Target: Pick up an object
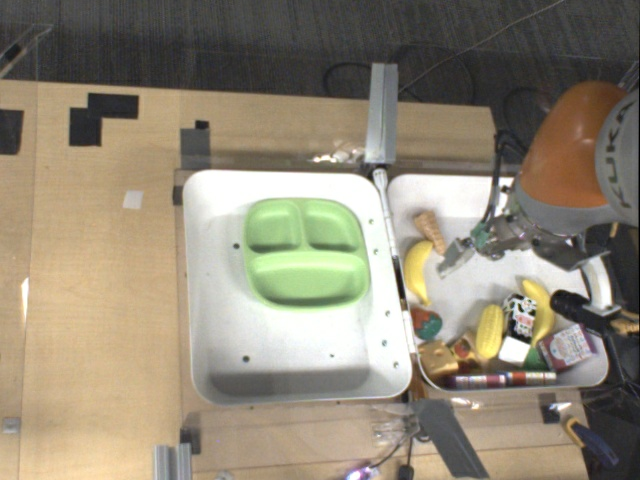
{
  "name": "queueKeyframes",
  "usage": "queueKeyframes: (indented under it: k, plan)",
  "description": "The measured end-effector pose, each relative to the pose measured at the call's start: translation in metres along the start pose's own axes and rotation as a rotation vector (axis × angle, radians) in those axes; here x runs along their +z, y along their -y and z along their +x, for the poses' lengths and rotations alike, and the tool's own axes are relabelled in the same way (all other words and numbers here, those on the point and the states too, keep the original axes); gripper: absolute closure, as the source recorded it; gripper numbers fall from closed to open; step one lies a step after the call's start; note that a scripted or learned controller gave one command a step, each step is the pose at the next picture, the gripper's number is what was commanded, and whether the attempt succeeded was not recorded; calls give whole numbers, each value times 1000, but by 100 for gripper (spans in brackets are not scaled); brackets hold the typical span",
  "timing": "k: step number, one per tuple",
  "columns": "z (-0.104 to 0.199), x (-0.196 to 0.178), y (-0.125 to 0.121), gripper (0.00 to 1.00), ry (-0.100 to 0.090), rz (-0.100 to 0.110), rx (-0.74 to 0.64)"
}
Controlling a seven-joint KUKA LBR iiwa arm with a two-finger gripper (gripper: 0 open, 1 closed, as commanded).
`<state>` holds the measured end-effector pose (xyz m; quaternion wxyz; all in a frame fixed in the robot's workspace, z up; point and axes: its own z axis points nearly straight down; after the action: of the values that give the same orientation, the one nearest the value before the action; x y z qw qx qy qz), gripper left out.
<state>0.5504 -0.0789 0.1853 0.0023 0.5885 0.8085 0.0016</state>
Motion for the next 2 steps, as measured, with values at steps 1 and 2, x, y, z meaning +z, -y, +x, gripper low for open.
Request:
queueKeyframes:
  k: [1, 2]
  plan:
    - [-14, 90, 70, 0, 0, 1, 80]
    - [-13, 90, 70, 0, -1, 1, 80]
